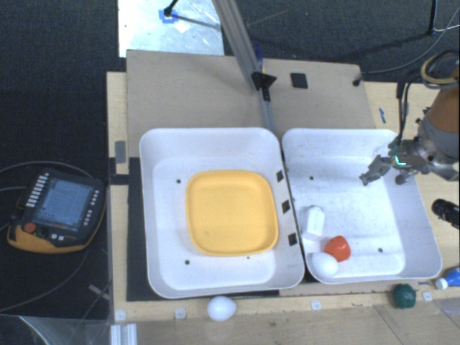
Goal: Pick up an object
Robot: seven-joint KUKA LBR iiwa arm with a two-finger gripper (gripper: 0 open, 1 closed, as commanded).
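The right bin (413, 228) has three small objects in its front left corner: a white block-like piece (314, 221), a red ball-like object (337, 248) and a white egg-shaped object (325, 265). In the left bin (162, 192) lies a square yellow plate (232, 212). My gripper (387, 175) hangs over the back right part of the right bin, well behind and to the right of the three objects. It is open, its two dark fingers (371, 175) spread apart with nothing between them.
A white egg (221, 308) lies on the bench in front of the left bin. A dark green ball (404, 295) and a blue-and-white item (449, 280) sit by the right bin's front right corner. A teach pendant (54, 210) rests far left.
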